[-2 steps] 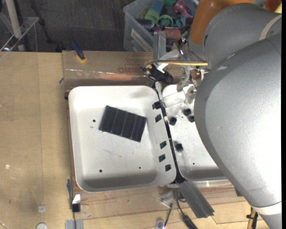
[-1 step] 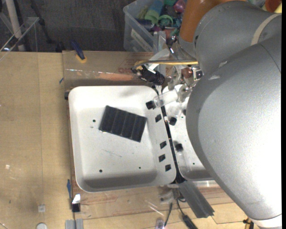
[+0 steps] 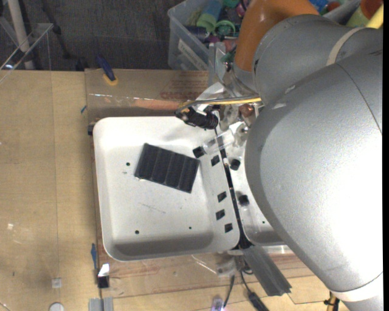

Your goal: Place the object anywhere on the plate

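A dark, ridged rectangular plate [image 3: 167,168] lies flat in the left white bin [image 3: 115,200], towards its back and middle. My gripper [image 3: 226,135] hangs over the back end of the seam between the two bins, just right of the plate's far corner and apart from it. The big grey arm [image 3: 316,152] with its orange band [image 3: 267,18] covers most of the right bin and hides whatever lies there. A small reddish patch [image 3: 246,110] shows close to the wrist; I cannot tell what it is.
Small black clips [image 3: 221,195] line the seam between the bins. A clear crate of colourful items [image 3: 197,30] stands behind the bins. A blue clamp [image 3: 109,76] sits at the back left on the wooden bench [image 3: 42,182].
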